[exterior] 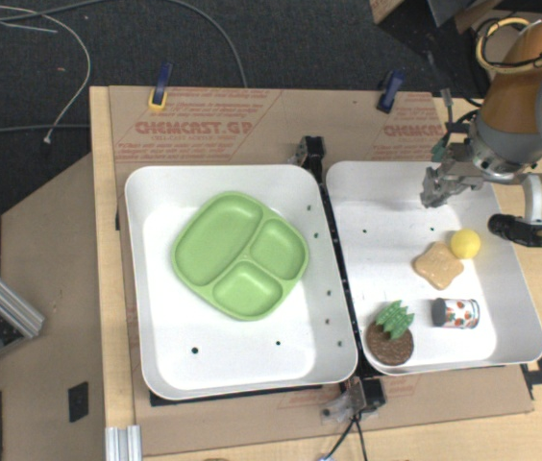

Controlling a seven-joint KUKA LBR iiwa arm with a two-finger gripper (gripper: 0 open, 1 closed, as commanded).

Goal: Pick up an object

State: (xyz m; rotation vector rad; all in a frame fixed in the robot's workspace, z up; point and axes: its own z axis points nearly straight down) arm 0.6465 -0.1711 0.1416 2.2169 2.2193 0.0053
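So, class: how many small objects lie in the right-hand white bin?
4, all in its near right part: a yellow ball, a toast slice touching it, a small can on its side, and a potted plant at the near edge.

Bench [108,257] under two white bins [156,353]

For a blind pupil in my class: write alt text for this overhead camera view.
A grey robot arm's claw hangs above the right bin, which holds a yellow ball, toast, can and potted plant. The left bin holds a green divided plate.
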